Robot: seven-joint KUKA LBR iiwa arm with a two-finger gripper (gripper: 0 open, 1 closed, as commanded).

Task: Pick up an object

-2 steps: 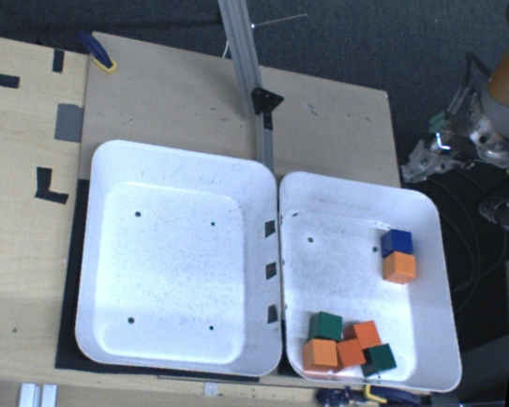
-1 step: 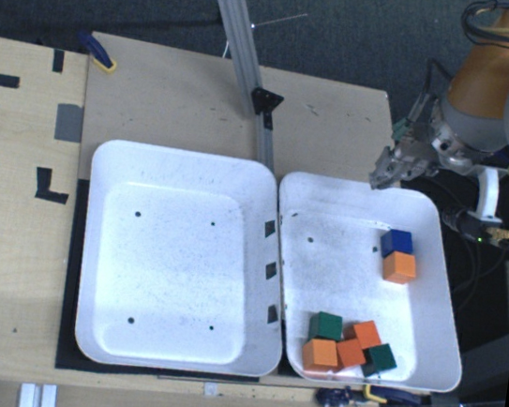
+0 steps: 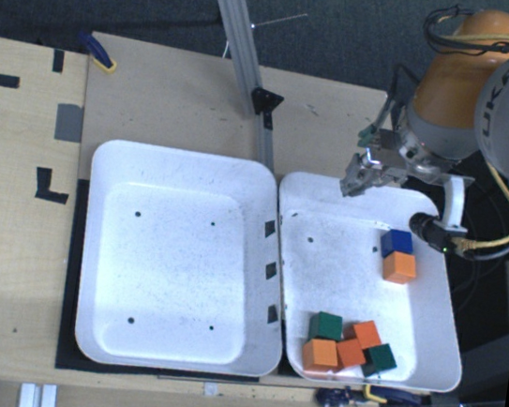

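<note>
I see the gripper [image 3: 356, 184] above the right bin's [image 3: 437, 315] far rim, holding nothing; whether its fingers are apart, I can't tell. Blocks [image 3: 347, 344] lie near.

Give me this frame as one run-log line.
gripper: over right white bin far rim, nothing seen held | blue cube touching orange cube | block cluster: near edge
</note>
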